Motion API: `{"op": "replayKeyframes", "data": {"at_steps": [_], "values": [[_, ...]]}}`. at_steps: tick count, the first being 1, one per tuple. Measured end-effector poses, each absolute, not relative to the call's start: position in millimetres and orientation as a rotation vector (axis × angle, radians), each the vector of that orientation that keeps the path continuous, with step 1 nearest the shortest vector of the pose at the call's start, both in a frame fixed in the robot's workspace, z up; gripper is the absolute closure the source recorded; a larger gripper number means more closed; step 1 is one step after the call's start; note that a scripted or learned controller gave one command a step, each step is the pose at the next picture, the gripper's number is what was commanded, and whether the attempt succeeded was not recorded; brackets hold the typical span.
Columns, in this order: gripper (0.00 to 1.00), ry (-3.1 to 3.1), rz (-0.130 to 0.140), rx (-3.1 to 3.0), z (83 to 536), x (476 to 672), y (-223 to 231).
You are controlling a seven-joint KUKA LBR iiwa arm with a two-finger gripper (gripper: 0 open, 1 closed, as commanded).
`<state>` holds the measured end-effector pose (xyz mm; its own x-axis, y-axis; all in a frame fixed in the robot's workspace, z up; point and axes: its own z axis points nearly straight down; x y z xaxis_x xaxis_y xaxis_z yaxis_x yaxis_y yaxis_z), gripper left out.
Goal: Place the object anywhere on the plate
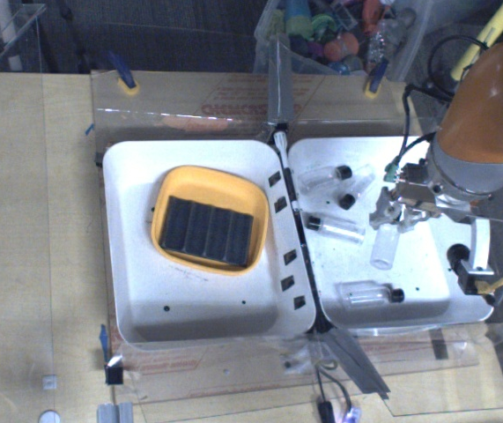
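A yellow plate (pixel 249 193) sits in the left bin (pixel 136 298), and a black ridged block (pixel 209 229) lies on it. Over the middle of the right bin (pixel 427 300), my gripper (pixel 390 218) is shut on the upper end of a clear vial (pixel 383 248), which hangs down below the fingertips. The orange-banded arm (pixel 489 104) comes in from the right.
Several more clear vials with black caps lie in the right bin: one at the back (pixel 329 178), one near the divider (pixel 336 228), one at the front (pixel 367 295). A ridge with black tabs (pixel 288 236) separates the bins. A box of coloured toys (pixel 339 16) stands behind.
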<state>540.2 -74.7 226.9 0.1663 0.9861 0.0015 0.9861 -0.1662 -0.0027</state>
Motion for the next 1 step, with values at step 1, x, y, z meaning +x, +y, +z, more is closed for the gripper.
{"op": "replayKeyframes", "data": {"at_steps": [1], "values": [[1.00, -2.193, 0.003, -2.243, 193.4, 538.7, -83.7]]}}
